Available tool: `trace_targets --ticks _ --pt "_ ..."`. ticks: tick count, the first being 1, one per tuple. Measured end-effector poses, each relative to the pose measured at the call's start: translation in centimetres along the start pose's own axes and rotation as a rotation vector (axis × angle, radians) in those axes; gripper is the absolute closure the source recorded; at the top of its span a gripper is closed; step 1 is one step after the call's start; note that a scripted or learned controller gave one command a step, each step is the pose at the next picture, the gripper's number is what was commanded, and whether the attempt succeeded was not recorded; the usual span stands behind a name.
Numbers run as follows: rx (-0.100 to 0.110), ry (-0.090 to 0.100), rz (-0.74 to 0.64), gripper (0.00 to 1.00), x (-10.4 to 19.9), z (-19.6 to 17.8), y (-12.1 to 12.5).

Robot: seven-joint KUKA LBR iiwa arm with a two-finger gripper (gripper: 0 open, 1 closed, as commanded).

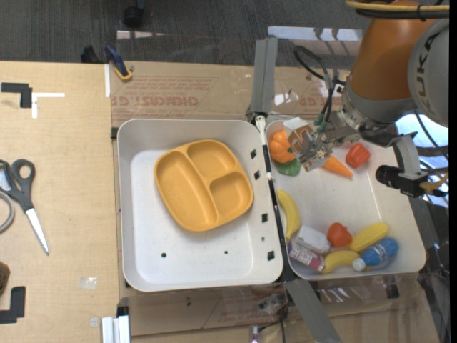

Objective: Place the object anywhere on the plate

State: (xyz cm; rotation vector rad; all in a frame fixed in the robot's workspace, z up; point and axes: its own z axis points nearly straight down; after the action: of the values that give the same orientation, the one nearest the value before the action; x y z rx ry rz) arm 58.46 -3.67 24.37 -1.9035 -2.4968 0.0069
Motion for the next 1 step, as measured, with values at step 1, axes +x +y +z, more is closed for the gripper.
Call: trace_targets --ticks 1 --pt "0.0 0.001 0.013 1.0 6.44 5.36 1.94"
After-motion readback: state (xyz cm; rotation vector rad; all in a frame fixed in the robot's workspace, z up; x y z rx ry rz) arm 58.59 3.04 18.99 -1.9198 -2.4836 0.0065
